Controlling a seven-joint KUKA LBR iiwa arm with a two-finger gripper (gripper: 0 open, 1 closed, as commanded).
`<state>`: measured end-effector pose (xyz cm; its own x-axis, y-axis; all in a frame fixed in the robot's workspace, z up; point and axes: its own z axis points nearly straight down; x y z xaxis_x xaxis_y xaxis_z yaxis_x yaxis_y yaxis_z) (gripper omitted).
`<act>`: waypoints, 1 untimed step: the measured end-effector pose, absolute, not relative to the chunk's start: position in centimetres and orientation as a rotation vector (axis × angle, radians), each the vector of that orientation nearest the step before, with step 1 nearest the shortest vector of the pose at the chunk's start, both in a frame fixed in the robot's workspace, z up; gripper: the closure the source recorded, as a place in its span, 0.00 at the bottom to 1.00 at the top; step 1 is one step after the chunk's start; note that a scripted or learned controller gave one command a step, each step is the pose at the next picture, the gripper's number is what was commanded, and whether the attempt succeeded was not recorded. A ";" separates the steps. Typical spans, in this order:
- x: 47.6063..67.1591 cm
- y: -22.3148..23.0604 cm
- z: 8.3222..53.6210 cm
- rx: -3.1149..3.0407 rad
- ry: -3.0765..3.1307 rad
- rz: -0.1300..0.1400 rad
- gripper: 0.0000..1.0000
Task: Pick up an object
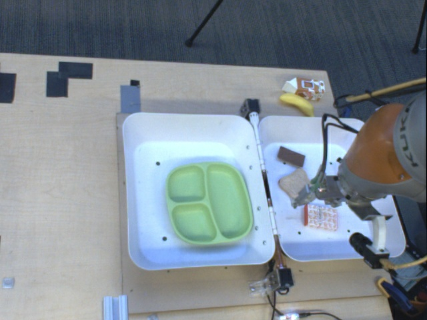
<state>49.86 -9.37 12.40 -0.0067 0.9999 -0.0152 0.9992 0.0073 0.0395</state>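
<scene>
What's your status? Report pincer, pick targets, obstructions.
Pincer low in right bin, over tan piece. Brown block and red-patterned card close by. Green tray in left bin, out of the way.

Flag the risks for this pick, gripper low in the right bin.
1. The gripper sits where the crumpled tan piece and the flat red-and-white packet nearly meet, so it may catch both or neither.
2. The packet lies flat and may slip.
3. The brown rectangular block nearby could get nudged.
</scene>
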 end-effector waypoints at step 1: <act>50.0 -9.3 13.5 2.181 2.204 0.031 1.00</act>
<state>50.03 -9.29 13.45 -0.0102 0.9998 -0.0149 0.9990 0.0108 0.0432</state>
